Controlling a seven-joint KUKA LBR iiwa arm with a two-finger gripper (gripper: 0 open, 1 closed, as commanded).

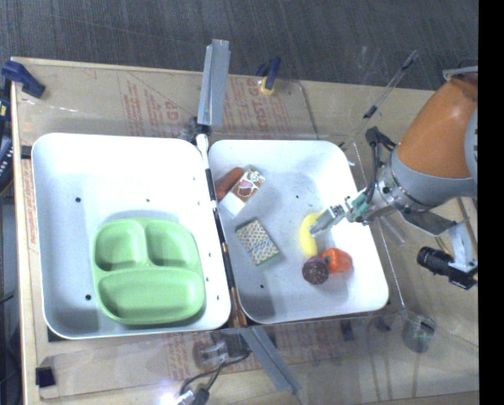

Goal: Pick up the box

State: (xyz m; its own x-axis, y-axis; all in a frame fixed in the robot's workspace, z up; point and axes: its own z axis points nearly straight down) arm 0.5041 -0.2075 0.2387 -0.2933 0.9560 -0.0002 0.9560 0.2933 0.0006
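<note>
Box: small flat rectangular box (pixel 257 242) with a fine green, blue and white speckled pattern, lying flat and turned diagonally in the middle of the right white bin (pixel 294 163).
Neighbours: brown and white packet (pixel 244 185) above it; yellow banana (pixel 308 235) to its right; dark red round fruit (pixel 316 270) and orange-red fruit (pixel 338 261) lower right.
Gripper: two-finger gripper (pixel 326 220) over the banana's upper end, apart from the box; finger spread cannot be told.
Left bin: green three-compartment plastic tray (pixel 148 270) in the left white bin (pixel 57 154).
</note>
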